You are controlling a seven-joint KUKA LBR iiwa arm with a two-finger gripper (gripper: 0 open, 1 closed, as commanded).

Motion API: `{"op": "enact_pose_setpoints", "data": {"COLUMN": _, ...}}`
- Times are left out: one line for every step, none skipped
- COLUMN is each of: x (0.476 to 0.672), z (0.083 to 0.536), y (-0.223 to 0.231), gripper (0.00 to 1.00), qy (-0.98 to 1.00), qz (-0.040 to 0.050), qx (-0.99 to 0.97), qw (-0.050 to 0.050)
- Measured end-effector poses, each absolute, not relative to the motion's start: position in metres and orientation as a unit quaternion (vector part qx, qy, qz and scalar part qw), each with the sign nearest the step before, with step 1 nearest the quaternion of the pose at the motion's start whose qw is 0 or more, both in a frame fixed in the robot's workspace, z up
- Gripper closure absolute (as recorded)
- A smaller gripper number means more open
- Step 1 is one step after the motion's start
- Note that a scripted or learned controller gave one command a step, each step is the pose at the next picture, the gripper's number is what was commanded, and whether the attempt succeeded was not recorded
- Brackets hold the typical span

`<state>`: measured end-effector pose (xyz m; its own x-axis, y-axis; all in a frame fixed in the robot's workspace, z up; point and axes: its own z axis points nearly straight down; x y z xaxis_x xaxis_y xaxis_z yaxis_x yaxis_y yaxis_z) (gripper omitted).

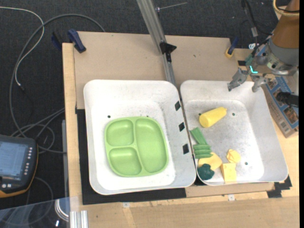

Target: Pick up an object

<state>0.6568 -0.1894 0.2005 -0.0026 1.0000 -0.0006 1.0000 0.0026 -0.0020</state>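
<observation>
My gripper [247,82] hangs over the far edge of the right bin [266,127], its two grey fingers spread apart with nothing between them. Below it, a yellow cylinder-like piece [212,117] lies in the middle of that bin. Near the bin's front left are a green ridged piece [200,144], a dark green piece [206,172], a yellow block [229,171] and a small yellow lump [232,155]. The arm's orange band [288,30] rises at the upper right.
The left bin [95,103] holds a light green divided plate [137,146]. A metal post [154,27] slants across the bench between the bins. Blue clamps sit at the bench's back corners. A pendant lies at the far left.
</observation>
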Motion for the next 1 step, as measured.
{"op": "enact_pose_setpoints", "data": {"x": 0.6568, "z": 0.2005, "y": -0.1894, "gripper": 0.00, "qy": -0.708, "qz": 0.0010, "qx": -0.706, "qw": 0.000}}
